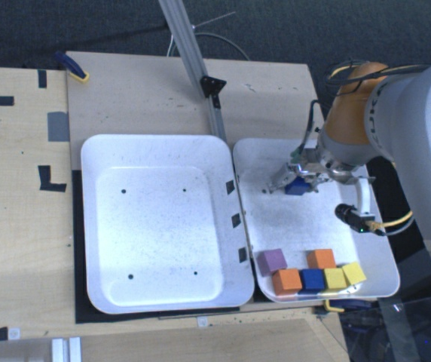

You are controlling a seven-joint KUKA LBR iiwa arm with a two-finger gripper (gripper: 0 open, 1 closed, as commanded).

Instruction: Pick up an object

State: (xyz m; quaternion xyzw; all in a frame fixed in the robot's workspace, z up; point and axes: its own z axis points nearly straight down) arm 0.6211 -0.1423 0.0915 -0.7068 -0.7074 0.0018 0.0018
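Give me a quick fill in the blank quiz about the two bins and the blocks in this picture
1. All the blocks sit in the ____ bin.
2. The purple block lies at the ____ end of the cluster.
3. Between the orange block and the yellow block in the front row sits a ____ block.
4. The end effector hangs over the right bin's ____ half, away from the cluster.

Missing words: right; left; blue; far
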